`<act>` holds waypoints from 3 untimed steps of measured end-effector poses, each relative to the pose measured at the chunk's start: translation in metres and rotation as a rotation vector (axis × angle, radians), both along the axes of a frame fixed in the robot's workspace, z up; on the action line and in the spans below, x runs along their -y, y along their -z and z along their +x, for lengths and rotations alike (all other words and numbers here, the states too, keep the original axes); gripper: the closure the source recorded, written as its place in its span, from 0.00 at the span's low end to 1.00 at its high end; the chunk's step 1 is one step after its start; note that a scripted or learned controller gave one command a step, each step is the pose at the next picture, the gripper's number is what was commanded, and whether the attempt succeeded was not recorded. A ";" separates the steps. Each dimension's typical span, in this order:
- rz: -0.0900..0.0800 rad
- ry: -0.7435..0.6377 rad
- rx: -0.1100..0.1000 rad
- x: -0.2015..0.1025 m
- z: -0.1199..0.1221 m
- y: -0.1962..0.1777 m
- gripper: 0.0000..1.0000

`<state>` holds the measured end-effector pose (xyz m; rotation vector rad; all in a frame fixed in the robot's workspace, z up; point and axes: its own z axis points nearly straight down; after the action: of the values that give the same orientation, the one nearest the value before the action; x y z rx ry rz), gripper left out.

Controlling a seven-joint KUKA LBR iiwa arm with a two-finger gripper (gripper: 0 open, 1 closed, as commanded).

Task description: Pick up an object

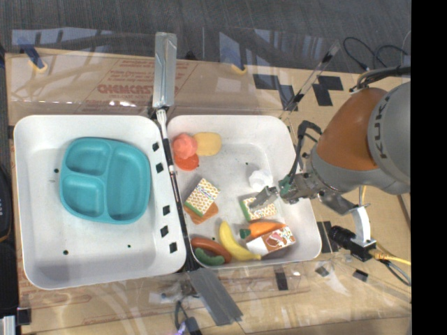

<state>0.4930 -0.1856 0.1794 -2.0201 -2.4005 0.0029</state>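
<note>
My gripper [267,196] reaches in from the right, low inside the right bin [234,128]. It hangs over a small green-edged packet [251,208], just below a white crumpled item [260,179]. Near it lie an orange carrot [264,227], a red and white box [274,241], a yellow banana [232,241] and a red and green pepper [208,250]. Further left is a checkered box [202,196] resting on an orange piece. A pink-red fruit [185,151] and a yellow round item [208,143] sit at the bin's far left corner.
The left bin [42,257] holds a teal divided plate [106,180]. A metal bar [165,72] stands behind the divider between the bins. The arm's orange band [353,135] and cables [363,239] sit beyond the right bin's right wall.
</note>
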 end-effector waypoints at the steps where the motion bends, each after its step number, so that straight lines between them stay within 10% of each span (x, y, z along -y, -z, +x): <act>1: -0.003 -0.253 0.009 0.017 0.026 0.080 0.00; 2: -0.004 -0.259 0.011 0.016 0.029 0.070 1.00; 3: 0.001 -0.084 -0.001 -0.065 0.084 0.091 1.00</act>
<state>0.5768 -0.1205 0.0886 -1.9164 -2.4820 0.0030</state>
